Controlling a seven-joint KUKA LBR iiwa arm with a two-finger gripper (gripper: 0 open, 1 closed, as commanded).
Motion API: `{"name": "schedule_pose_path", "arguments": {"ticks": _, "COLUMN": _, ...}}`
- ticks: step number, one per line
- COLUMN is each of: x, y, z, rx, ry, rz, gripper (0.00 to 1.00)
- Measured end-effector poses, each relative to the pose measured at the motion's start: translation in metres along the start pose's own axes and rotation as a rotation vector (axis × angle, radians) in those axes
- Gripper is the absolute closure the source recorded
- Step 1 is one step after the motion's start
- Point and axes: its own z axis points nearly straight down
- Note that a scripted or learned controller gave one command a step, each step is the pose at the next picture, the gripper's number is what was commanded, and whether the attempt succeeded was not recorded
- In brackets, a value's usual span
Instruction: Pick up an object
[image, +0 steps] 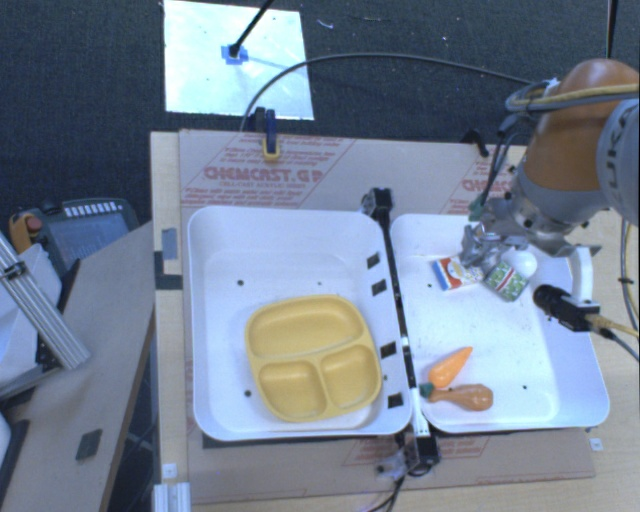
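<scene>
Right bin (570, 400): I see the claw (487, 250) crowding a bottle (510, 275) and carton (456, 272) at the far side. Carrot (451, 366) and drumstick (462, 396) lie near the divider (396, 310). Middle floor open. Left bin (215, 300): tray (313, 356) fills the near part; far part open.

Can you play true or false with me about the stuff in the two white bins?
1. The yellow tray with compartments lies in the left bin. True.
2. The orange carrot is in the left bin. False: it lies in the right bin, near the divider.
3. The gripper is over the right bin, near the small bottle. True.
4. The carrot sits on top of the yellow tray. False: they are apart, in different bins.
5. A small red and white packet lies in the right bin. True.
</scene>
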Motion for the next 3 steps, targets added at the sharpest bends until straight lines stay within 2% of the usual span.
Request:
{"name": "schedule_pose_path", "arguments": {"ticks": 1, "x": 0.044, "y": -0.02, "z": 0.012, "rx": 0.0, "ry": 0.0, "rz": -0.001, "gripper": 1.0}}
{"name": "schedule_pose_path", "arguments": {"ticks": 2, "x": 0.088, "y": -0.051, "z": 0.016, "rx": 0.001, "ry": 0.001, "rz": -0.001, "gripper": 1.0}}
{"name": "schedule_pose_path", "arguments": {"ticks": 3, "x": 0.137, "y": -0.065, "z": 0.023, "rx": 0.0, "ry": 0.001, "rz": -0.002, "gripper": 1.0}}
